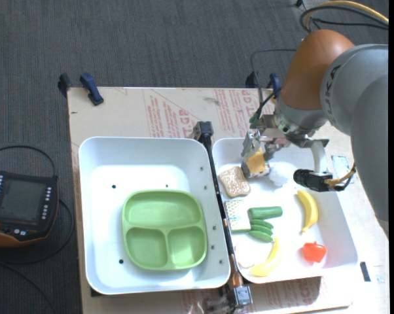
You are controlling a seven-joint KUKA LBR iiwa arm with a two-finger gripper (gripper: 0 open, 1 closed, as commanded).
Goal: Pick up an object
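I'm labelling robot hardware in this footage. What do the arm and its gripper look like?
The arm is a thick, rounded grey body with a glossy orange band above the wrist. A yellow cable arcs over it, beside thin dark wires. The gripper is a small metallic assembly with fine wiring.

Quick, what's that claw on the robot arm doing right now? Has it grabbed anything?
Gripper: down in the right bin, closed on a small tan-and-yellow toy that sits between its fingers.
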